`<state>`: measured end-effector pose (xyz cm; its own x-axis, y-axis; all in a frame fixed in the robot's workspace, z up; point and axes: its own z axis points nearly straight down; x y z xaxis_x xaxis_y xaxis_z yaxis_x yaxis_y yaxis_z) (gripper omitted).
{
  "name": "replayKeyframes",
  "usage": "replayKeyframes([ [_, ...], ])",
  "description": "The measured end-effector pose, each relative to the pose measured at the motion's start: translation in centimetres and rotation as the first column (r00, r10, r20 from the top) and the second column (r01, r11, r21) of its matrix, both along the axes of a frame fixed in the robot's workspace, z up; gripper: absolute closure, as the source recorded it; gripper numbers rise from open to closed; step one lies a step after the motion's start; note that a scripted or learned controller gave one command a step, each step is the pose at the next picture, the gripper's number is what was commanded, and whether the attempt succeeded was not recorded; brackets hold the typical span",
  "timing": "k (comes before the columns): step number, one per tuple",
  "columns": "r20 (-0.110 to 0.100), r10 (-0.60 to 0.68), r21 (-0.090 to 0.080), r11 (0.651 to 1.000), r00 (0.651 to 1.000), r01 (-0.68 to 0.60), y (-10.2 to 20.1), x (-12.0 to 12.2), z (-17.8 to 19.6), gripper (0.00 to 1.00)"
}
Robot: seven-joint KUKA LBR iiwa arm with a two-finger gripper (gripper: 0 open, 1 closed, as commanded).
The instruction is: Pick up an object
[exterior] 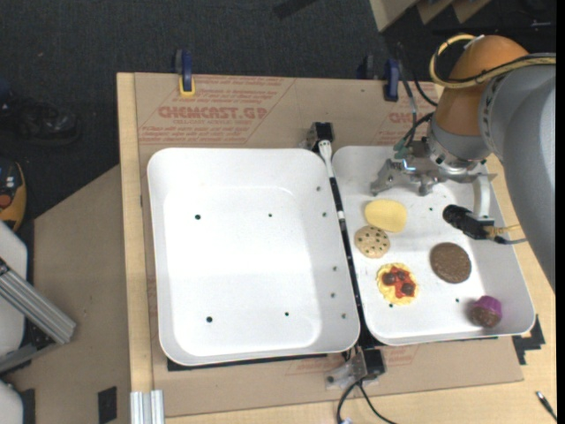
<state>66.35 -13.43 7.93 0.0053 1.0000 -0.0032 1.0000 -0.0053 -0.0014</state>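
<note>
The arm [503, 95] reached in over the far end of the right bin [512, 312], its gripper [408, 177] hanging above the bin floor with nothing visibly between the fingers, and whether they were apart or together could not be told. To the gripper's left lay the left bin [238, 246]. Below the gripper in the right bin lay a brown disc [451, 262], a pale yellow chip [386, 215], a red-topped tart [397, 283], a cookie [372, 241] and a purple ball [486, 310].
</note>
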Motion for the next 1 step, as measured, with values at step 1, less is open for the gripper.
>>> replayKeyframes([
  [1,-0.004,0.007,0.006,1.000,1.000,-0.007,4.40,-4.23,0.53,0.00],
])
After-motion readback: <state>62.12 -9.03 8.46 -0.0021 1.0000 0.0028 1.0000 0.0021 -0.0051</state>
